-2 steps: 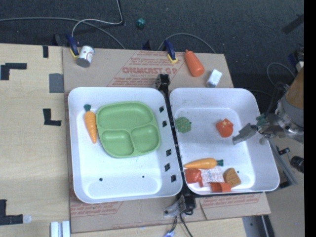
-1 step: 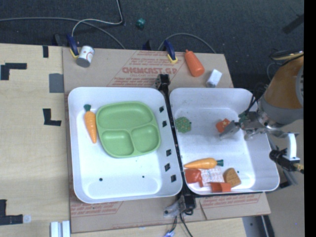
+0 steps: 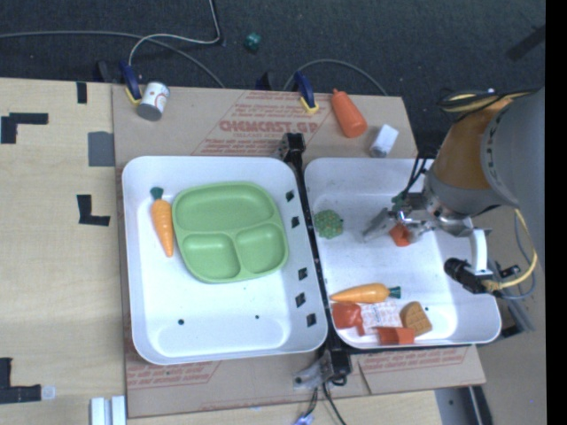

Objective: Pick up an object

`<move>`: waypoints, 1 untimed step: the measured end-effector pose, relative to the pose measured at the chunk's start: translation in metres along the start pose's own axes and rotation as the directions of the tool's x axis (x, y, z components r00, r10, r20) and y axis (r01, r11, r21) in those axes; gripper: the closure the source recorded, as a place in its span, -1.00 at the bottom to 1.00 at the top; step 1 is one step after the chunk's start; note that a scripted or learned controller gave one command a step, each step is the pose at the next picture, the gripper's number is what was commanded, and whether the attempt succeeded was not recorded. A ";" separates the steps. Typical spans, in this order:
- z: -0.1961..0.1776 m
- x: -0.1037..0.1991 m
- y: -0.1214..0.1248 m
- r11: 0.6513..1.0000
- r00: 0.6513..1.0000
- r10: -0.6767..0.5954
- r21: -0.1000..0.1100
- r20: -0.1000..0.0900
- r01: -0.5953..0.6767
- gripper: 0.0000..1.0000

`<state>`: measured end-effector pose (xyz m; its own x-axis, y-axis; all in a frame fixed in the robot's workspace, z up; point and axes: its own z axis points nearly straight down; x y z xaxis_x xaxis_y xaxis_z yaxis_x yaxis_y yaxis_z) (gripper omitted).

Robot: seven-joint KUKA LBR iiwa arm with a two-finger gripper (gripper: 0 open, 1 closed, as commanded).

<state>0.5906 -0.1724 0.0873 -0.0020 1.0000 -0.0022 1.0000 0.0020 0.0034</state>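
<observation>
The gripper (image 3: 387, 224) is clamped on a small red block (image 3: 401, 235), light and rigid; grip its flat sides.

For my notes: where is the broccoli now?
The broccoli lies in the right bin, near its left wall, left of the gripper and above the carrot.

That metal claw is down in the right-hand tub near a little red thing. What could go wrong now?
The gripper is low in the right bin, right at a small red object. The view doesn't show the object clearly between the fingers, so it may slip or be nudged aside. The green broccoli lies just to its left, so a sideways move could bump it. The bin's right wall is close to the wrist and might be clipped on lifting.
</observation>
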 end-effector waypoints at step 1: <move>-0.077 -0.013 -0.034 1.000 1.000 0.002 0.003 -0.001 -0.002 -1.00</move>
<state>0.5565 -0.1857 0.1647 -0.0004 1.0000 -0.0016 1.0000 0.0004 0.0006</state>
